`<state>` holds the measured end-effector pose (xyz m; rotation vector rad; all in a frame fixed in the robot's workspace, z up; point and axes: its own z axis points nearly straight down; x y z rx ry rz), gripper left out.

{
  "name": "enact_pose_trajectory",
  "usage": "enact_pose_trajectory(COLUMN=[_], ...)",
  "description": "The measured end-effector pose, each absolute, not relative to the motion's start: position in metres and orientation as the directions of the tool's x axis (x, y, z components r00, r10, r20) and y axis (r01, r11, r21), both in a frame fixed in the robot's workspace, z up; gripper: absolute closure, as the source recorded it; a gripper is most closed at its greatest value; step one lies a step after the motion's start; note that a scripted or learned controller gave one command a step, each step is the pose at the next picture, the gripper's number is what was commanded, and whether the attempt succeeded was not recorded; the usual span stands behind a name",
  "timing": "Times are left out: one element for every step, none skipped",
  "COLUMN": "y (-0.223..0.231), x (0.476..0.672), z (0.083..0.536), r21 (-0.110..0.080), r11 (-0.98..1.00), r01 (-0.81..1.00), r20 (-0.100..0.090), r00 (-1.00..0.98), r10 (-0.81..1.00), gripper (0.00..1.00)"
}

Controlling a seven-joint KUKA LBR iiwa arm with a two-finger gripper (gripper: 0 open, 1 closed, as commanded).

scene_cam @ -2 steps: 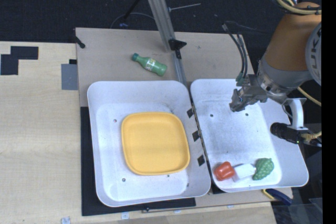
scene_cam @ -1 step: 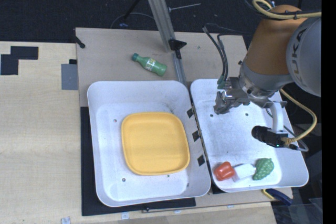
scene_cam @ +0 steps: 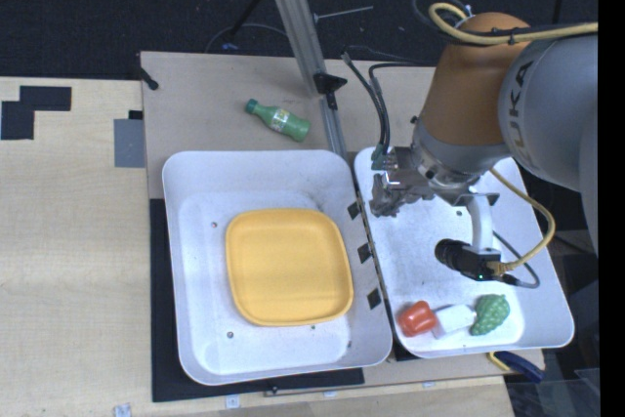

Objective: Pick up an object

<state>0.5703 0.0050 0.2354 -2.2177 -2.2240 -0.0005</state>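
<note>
My gripper (scene_cam: 387, 198) hangs low over the left part of the right bin (scene_cam: 415, 259), near its left wall, with nothing seen between its fingers. At the bin's front lie a red pepper-like object (scene_cam: 417, 316), a small white block (scene_cam: 453, 319) and a green bumpy object (scene_cam: 491, 313), all well in front of the gripper. A yellow square plate (scene_cam: 288, 265) rests in the left bin (scene_cam: 195, 210).
A green bottle (scene_cam: 277, 119) lies on the bench behind the left bin. A slanted aluminium rail (scene_cam: 303, 29) stands behind the bins. A black cable fitting (scene_cam: 467, 260) on the arm hangs over the right bin's middle.
</note>
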Motion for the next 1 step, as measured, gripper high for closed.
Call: enact_pose_trajectory(y=[0.0609], x=[0.5657], z=[0.2354], r21=[0.0], r11=[0.004], r01=[1.0], r20=[0.001], r00=[-0.004], r10=[1.0], gripper=[1.0])
